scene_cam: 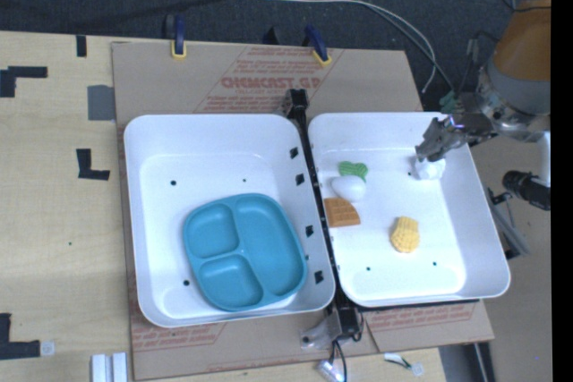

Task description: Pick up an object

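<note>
Two white bins side by side on the desk [63, 219]. The gripper [433, 158] is low over the right bin [466, 273], near its far right wall, at a small white object [430, 169] of pale, rounded form; whether its fingers are spread or pinching cannot be told. A green piece [353, 169], white egg [349, 187], tan waffle [341, 213] and yellow corn [405, 235] lie nearby. The left bin [152, 157] bears a blue divided plate [243, 251].

Robot lab, taped bench [54, 192], clamped cardboard [260, 80], trailing cables [358, 4]
</note>
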`<state>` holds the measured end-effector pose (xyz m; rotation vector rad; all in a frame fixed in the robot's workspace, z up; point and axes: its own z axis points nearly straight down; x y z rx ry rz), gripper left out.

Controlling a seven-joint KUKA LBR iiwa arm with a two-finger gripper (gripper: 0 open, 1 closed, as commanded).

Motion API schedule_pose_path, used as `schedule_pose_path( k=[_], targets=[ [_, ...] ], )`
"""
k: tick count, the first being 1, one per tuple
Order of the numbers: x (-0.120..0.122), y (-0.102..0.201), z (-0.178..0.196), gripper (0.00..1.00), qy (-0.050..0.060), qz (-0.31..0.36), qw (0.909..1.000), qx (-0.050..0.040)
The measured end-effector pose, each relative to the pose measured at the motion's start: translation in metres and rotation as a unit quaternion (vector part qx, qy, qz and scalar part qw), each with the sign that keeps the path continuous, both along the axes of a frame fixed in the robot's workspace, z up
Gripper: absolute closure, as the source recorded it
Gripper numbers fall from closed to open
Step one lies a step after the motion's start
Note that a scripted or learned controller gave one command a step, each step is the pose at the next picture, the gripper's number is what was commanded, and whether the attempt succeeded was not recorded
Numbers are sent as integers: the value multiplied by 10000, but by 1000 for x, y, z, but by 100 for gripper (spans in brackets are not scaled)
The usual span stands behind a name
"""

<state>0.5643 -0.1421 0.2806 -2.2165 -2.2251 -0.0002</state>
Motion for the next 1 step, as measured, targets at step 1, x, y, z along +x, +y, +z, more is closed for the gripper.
schedule_pose_path(
  k=[1],
  targets=[
    [-8,42,-13,100,4,-3,10000,0]
  ],
)
